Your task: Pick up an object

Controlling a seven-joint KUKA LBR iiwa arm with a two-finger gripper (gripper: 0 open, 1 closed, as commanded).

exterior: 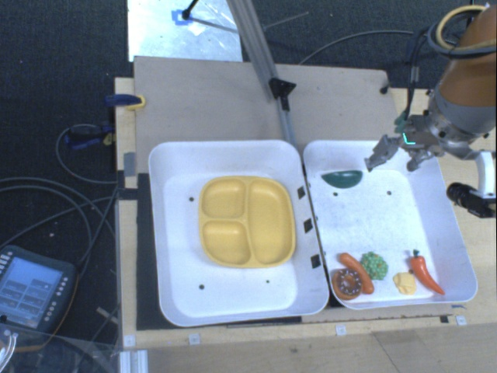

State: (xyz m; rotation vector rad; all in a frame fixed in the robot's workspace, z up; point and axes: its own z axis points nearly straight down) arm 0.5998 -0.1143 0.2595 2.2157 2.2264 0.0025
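The task names no single object, so every piece in the right bin is a candidate. Closest to the pincer is a dark green bowl-like piece, lying just below and to the left of the fingertips, near the bin's far rim. The other pieces sit well below the pincer, along the bin's near edge: a chocolate doughnut at the left, a sausage touching it and slanting across its upper side, a green broccoli floret just beside the sausage, a small yellow piece further right, and an orange carrot with a green top at the right end of the row.

The pincer hangs over the far part of the right bin, above the rim. Its two fingers are spread apart, one pointing down to the left and the other to the right, with nothing between them. A small green light shows on the pincer body. The grey arm with its orange band rises up and to the right from it.

Well to the left of the pincer, the left bin holds a yellow divided plate with three compartments, lying flat near the bin's middle.
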